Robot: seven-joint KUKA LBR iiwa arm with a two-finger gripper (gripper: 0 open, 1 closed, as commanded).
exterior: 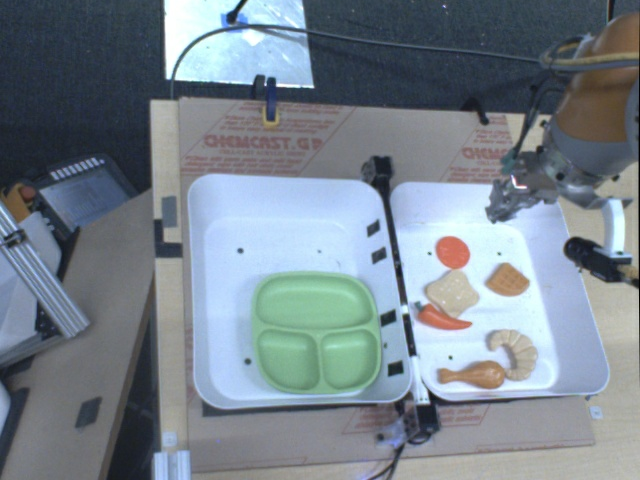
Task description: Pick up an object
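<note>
From the overhead camera, the hand hangs over the right bin's far edge; its grip cannot be told. Below lie a flat red disc, a ridged orange piece, pale bread, glossy chilli, curled shrimp and drumstick. The left bin bears a smooth green divided tray.

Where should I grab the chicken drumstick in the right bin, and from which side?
Probably the drumstick's thick round end, from straight above, fingers closing across its width. It lies flat, roughly along the near wall, with the shrimp crowding its narrow end.
</note>
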